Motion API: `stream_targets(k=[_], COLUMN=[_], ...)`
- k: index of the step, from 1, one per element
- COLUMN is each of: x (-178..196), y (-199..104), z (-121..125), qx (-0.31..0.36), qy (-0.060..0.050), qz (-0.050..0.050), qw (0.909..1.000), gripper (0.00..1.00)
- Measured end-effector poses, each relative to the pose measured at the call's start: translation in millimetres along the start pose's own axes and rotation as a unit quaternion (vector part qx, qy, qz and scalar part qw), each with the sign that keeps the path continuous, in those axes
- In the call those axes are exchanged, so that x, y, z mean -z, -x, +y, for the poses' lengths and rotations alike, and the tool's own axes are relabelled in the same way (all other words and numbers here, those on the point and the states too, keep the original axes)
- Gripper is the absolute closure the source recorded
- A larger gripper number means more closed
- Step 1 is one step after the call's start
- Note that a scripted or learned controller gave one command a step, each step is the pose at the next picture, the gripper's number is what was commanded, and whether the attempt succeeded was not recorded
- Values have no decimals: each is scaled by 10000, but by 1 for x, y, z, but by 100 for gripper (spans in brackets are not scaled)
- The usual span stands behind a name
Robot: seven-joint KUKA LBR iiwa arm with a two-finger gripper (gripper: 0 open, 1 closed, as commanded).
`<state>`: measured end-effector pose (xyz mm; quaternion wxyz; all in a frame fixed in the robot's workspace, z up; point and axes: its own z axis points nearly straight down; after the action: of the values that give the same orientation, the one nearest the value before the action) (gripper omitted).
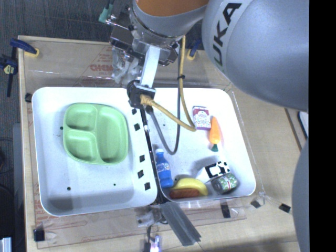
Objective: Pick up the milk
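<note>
The milk [218, 168], a small carton with black and white patches, stands near the front of the right bin [236, 125], just behind a green can [226, 183]. My gripper [124, 70] hangs under the big grey wrist at the back of the bench. It is over the back rim where the two bins meet, far from the milk and up to its left. Nothing is visibly held by it.
Also in the right bin are a pink carton [201, 117], a carrot [215, 132], a blue bottle [163, 168], a banana [190, 184] and a sausage [184, 193]. A green divided plate [97, 133] lies in the left bin [52, 182]. A yellow cable [168, 117] droops over the divider.
</note>
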<state>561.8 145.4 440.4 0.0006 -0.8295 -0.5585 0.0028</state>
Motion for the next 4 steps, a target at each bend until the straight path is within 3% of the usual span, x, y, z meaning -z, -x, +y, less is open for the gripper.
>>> stream_targets(k=[1,2,3,4], x=[-50,1,0,0], y=[88,153,94,65], z=[-37,4,54,87], qx=[466,823,-586,-750], qy=[-1,10,6,1], qz=[2,12,6,4], qw=[9989,9966,9983,9972], gripper=[100,100,100,100])
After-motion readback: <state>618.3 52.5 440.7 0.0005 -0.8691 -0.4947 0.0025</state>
